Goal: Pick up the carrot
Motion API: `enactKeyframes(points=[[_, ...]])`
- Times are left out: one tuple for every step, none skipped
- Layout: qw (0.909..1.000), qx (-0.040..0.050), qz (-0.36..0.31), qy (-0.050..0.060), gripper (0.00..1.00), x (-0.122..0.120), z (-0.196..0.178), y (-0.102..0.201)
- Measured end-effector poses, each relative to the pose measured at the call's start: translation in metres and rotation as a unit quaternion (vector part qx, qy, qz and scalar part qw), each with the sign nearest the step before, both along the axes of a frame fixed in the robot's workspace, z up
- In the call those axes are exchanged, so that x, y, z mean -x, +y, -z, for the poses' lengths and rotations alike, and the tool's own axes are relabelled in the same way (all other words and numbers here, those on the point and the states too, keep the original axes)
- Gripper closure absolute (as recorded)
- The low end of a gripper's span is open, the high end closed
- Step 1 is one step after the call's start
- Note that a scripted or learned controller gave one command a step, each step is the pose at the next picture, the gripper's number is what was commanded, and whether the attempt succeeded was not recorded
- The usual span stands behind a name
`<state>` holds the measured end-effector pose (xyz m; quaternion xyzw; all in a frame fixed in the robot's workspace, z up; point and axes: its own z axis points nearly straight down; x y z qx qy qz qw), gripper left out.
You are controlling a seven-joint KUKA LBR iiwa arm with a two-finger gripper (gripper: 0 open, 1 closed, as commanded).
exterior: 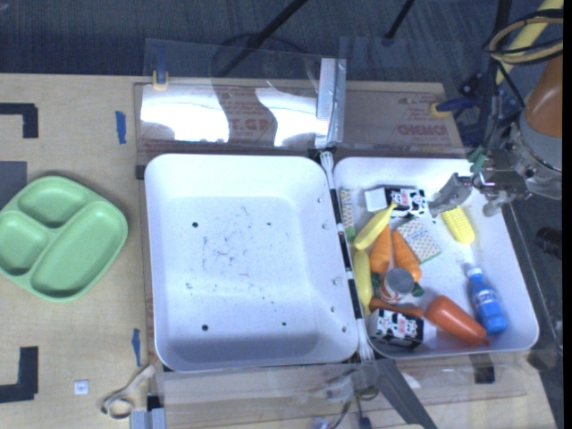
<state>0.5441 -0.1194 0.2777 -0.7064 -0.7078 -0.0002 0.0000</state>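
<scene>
The carrot (390, 250), orange and pointing towards the bin's far side, lies in the middle of the right bin (523, 280), among other toy food. A yellow banana (370, 230) rests against its left side. My gripper (467, 202) hovers over the bin's far right part, up and to the right of the carrot and apart from it. It is open, with nothing between its fingers. A yellow corn piece (458, 225) lies just below it.
The right bin also holds a thicker orange-red cone (454, 320), a blue bottle (483, 298), two black-and-white cartons (404, 200) (398, 328) and a checked cloth (422, 239). The left bin (241, 257) is bare white. A green divided plate (61, 237) sits at the far left.
</scene>
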Motion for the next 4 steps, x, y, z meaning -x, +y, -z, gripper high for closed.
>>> enactKeyframes(points=[[1.0000, -0.0003, 0.010, 0.000, 0.00, 0.008, 0.041, 0.038], [0.9993, -0.0004, 0.038, 0.000, 0.00, 0.014, 0.156, 0.027], [0.9997, -0.0005, 0.023, -0.003, 0.00, 0.023, 0.190, 0.029], [0.9989, -0.0007, -0.046, -0.002, 0.00, -0.011, 0.191, 0.010]])
